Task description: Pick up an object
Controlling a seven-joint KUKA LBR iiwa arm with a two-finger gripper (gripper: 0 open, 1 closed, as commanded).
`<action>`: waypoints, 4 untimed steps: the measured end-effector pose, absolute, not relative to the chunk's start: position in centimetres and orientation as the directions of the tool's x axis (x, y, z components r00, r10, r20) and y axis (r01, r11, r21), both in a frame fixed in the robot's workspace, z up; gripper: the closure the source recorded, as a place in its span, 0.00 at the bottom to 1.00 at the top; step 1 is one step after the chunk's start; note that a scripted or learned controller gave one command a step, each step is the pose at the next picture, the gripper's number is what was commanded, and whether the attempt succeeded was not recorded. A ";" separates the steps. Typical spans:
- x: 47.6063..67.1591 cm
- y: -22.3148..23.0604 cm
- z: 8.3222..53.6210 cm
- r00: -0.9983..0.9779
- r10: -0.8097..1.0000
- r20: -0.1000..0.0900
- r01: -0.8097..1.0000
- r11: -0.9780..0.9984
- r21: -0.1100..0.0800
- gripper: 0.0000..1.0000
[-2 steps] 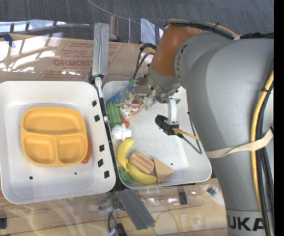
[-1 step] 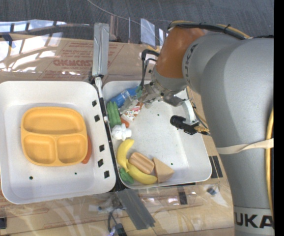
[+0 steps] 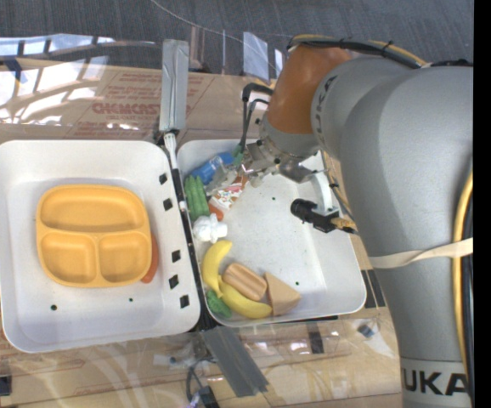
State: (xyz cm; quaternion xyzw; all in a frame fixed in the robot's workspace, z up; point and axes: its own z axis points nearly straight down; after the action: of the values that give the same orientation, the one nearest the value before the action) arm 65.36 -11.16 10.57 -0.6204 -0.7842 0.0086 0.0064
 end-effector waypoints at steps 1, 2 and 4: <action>65.7 -10.8 9.8 -0.155 0.988 -0.010 0.988 0.155 -0.001 0.00; 66.0 -10.5 10.0 -0.354 0.935 -0.017 0.935 0.354 0.007 0.00; 60.9 -13.2 10.4 -0.545 0.838 -0.001 0.838 0.545 0.000 1.00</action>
State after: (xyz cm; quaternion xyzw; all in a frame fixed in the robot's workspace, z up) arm 60.86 -13.22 10.39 -0.4769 -0.8789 0.0002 -0.0007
